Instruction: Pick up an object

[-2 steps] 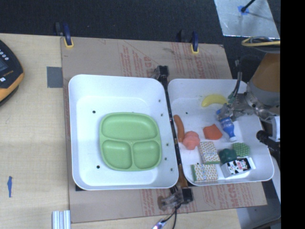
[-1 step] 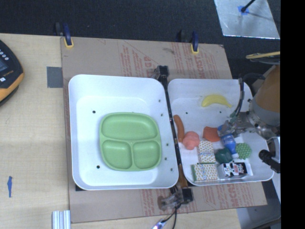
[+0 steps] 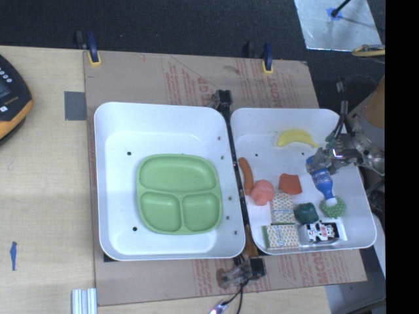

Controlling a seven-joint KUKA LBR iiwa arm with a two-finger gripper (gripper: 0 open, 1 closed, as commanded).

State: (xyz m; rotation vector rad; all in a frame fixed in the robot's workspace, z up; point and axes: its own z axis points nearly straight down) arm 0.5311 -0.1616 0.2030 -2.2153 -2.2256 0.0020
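Blue bottle in right bin, under hand.

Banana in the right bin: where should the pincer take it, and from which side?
Grip the banana across the middle of its curve, coming straight down. It lies flat, apart from the other items, near the right bin's far wall, so the narrow midsection looks easiest to span.

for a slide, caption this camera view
Gripper over the right bin above a blue bottle; green tray in left bin.

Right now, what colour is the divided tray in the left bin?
Light green: the divided tray lies in the left bin, seen best in the camera view.
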